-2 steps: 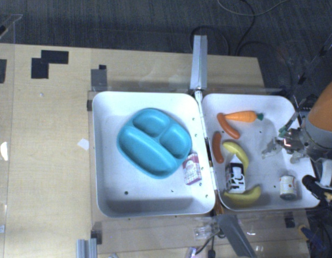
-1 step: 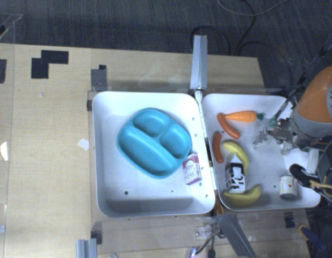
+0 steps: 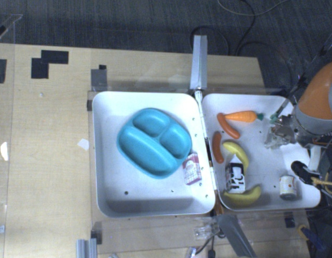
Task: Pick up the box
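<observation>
I count one box, a small carton with a pink and white label, lying in the left bin close to that bin's right wall and toward its near side. It sits just beside the lower right edge of the one blue divided plate, which takes up the middle of the same bin; I cannot tell whether the two touch. That makes two things in the left bin.

The right bin holds more. I see two bananas: one near the middle and one curved along the near wall. Between them stands one dark bottle with a white label. There are two reddish sausages, one slanted near the far left and one by the left wall. One orange carrot lies toward the far side. One small white can sits near the right corner.

The arm comes in from the right, and my claw hangs over the right bin, well apart from the box. I cannot tell how the claw is set from this view. Both bins sit side by side on the table.
</observation>
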